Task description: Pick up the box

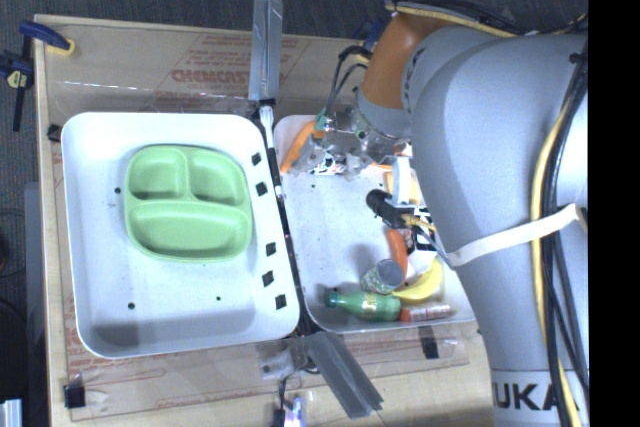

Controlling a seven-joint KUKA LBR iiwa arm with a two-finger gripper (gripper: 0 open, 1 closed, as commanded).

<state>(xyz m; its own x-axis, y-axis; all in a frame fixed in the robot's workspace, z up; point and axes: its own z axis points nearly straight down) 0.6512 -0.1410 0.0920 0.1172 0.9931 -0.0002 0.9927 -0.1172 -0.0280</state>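
Observation:
My gripper (334, 155) is low over the far end of the right bin (330, 245), under the orange-banded wrist. A pale box-like thing with red print (404, 177) lies just right of it, mostly hidden by the grey arm. An orange carrot-shaped piece (296, 146) sits right beside the gripper on its left, against the bin's far left corner. I cannot make out anything held in the gripper.
The left bin (100, 295) holds a green divided plate (187, 201). At the near end of the right bin lie a green bottle (364, 304), a banana (426, 283), a grey can (383, 275), an orange stick (399, 249) and a black piece (380, 203).

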